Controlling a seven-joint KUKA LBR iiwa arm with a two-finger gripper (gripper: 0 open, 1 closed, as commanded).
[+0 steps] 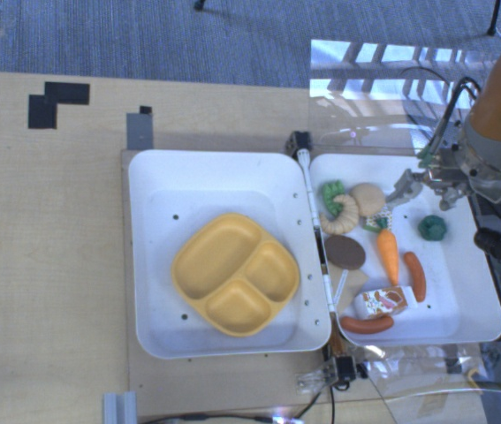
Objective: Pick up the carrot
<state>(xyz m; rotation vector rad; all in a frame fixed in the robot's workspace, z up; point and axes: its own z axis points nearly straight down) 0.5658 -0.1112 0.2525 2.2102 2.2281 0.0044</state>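
The carrot (388, 255) is orange with a green top and lies lengthwise in the middle of the right bin (462, 325). My gripper (428, 192) hangs above the bin's far part, up and to the right of the carrot's green end and apart from it. Its two grey fingers (406, 185) stand spread, open, with nothing between them.
Around the carrot lie a brown oval piece (345, 252), a croissant (343, 215), a beige round (368, 197), green leaves (331, 193), a dark green ball (433, 228), two sausages (416, 276) (367, 325) and a small carton (383, 301). The left bin (157, 193) holds a yellow divided plate (237, 274).
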